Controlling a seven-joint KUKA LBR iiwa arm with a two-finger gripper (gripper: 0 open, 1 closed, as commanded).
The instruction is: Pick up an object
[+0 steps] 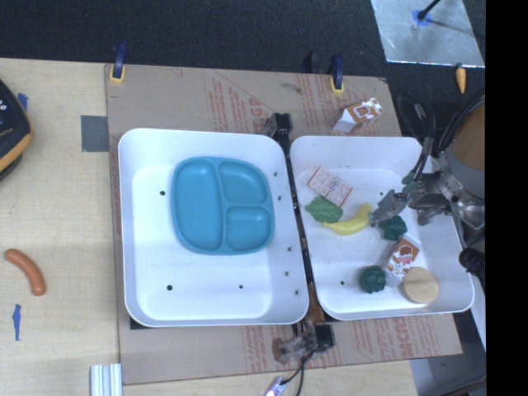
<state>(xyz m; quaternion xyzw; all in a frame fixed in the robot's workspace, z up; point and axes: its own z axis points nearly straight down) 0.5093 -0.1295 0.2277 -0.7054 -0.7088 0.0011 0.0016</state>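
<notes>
My gripper (403,214) reaches in from the right over the right bin (363,157). It is open and sits just above a small dark green object (394,228), which shows below and between the fingers without being held. Just to the left lie a yellow banana (351,222) and a green leafy toy (322,210). A red-and-white packet (330,186) lies further back. Toward the front are a small carton (402,258), a dark green broccoli-like piece (373,280) and a tan round disc (420,286).
The left bin (140,246) holds a blue divided plate (223,205). Another small carton (360,114) lies on the cardboard behind the right bin. A sausage toy (26,271) rests on the bench at far left. A black-and-yellow device (10,130) sits at the left edge.
</notes>
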